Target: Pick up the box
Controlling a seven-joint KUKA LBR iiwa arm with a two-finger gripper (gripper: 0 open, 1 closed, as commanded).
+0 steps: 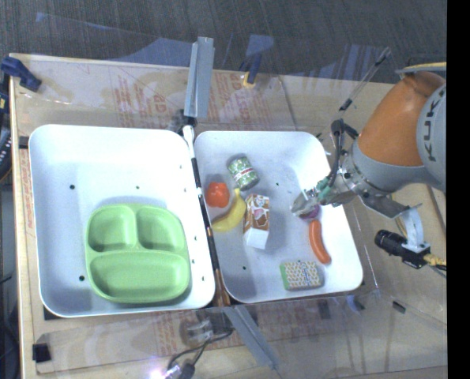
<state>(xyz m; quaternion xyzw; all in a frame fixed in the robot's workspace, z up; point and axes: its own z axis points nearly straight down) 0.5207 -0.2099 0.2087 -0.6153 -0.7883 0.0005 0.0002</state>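
The fingers point(307, 204) sit low over the right-hand white bin point(286, 144), near its right wall, at the end of the grey arm point(392, 164) with the orange band. Whether the fingers are released or clenched cannot be told from this angle; nothing is visibly held between them.

The box point(257, 220), a small carton with a brown-and-white printed face, lies flat on the bin floor to the left of the fingers, apart from them. A yellow banana point(231, 214) lies just left of the box, touching or nearly touching it, with a red tomato point(216, 193) beside it. A green-labelled can point(242, 171) lies on its side above and left of the fingers. An orange-red sausage point(320, 242) lies just below the fingers, near the bin's right wall. A green patterned sponge point(301, 274) rests further below.

The left-hand white bin point(61, 144), well to the left of the fingers, contains a green sectioned tray point(137, 253). Both bins stand on the table point(100, 81).
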